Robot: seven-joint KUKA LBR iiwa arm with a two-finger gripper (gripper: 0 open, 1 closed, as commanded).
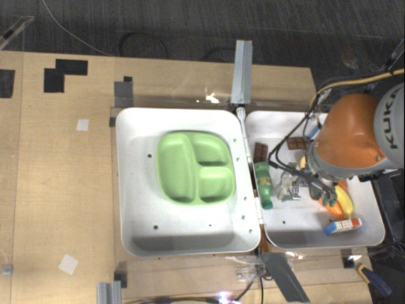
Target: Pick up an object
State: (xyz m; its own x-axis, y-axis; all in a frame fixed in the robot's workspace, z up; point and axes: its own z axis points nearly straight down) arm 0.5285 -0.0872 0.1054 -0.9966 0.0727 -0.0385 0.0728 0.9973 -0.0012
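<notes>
Nearest the camera, at the right bin's (373, 233) front edge, a small marker (343, 225) is seen lying with its long axis left to right, blue cap to the left. Just above it a banana (343, 200) is partly hidden by the arm, and the end effector (292, 189) is set well left of both, beside a green bottle (263, 183) lying front to back; its opening cannot be told. A green tray (193, 167) is seen in the left bin (136, 233).

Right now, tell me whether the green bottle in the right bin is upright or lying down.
Lying down. The green bottle rests lengthwise on the floor of the right bin, along its left wall.
</notes>
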